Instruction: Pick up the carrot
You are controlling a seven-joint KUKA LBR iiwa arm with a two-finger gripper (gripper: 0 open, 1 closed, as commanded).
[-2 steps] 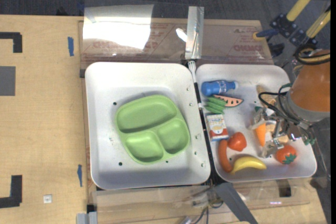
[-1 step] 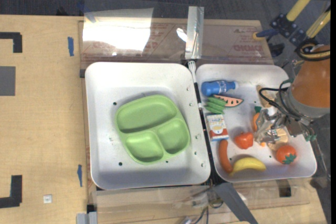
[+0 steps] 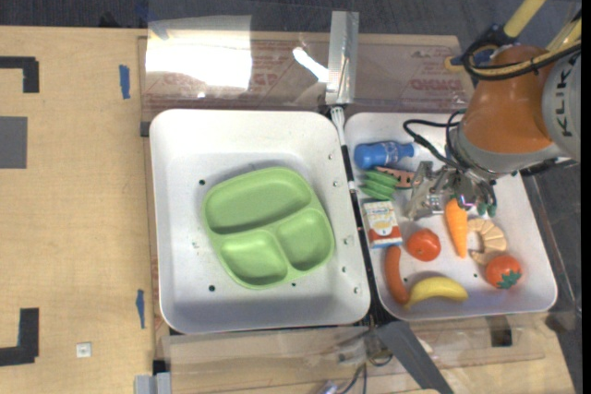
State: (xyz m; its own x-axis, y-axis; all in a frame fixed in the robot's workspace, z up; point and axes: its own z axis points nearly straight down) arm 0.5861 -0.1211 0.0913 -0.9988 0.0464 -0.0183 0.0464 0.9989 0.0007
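The carrot (image 3: 457, 230) is orange with a green top. It lies roughly upright in the middle of the right bin (image 3: 540, 291), between a red tomato (image 3: 423, 244) and a tan bread piece (image 3: 488, 238). My gripper (image 3: 450, 195) hangs just over the carrot's green end, under the orange wrist band (image 3: 503, 111). The metal gripper body hides the carrot's top, so I cannot see whether the carrot is gripped. The carrot rests on the bin floor.
The right bin also holds a blue bottle (image 3: 384, 152), green beans (image 3: 379, 185), a small carton (image 3: 380, 222), a red sausage (image 3: 396, 277), a banana (image 3: 437, 291) and a second tomato (image 3: 503, 271). A green divided plate (image 3: 268, 224) sits in the left bin (image 3: 175, 152).
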